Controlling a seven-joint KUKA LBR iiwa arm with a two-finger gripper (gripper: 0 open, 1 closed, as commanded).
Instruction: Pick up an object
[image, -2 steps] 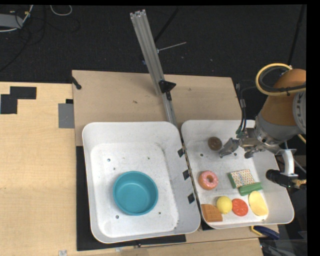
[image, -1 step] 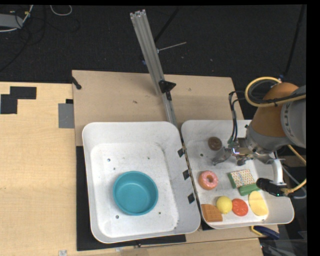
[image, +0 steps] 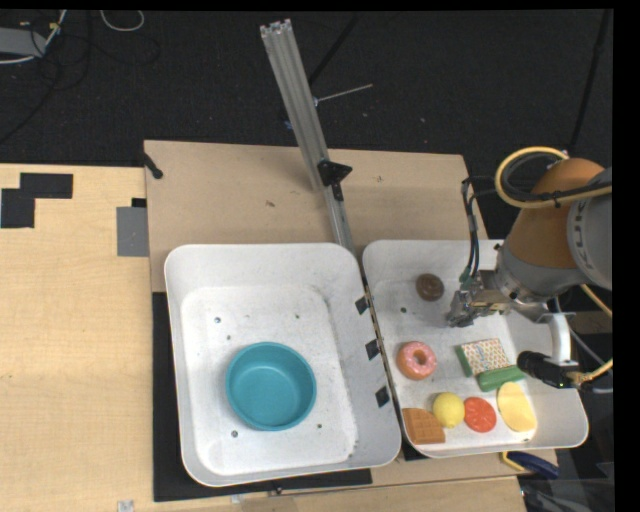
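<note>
In the right bin (image: 395, 262) lie a brown round piece (image: 430, 287), a pink doughnut (image: 417, 360), a patterned cracker-like square (image: 484, 354), a green bar (image: 498, 378), a yellow lemon (image: 448, 409), a red tomato (image: 480, 415), a pale yellow piece (image: 517, 407) and an orange waffle square (image: 424, 427). My gripper (image: 463, 310) hangs low over the bin's middle, right of the brown piece and above the cracker. Nothing shows between its fingertips.
The left bin (image: 200, 275) holds a teal bowl (image: 270, 385). A slanted metal rail (image: 305, 120) runs from the back down to the gap between the bins. The grey and orange arm (image: 555, 225) fills the right side above the right bin.
</note>
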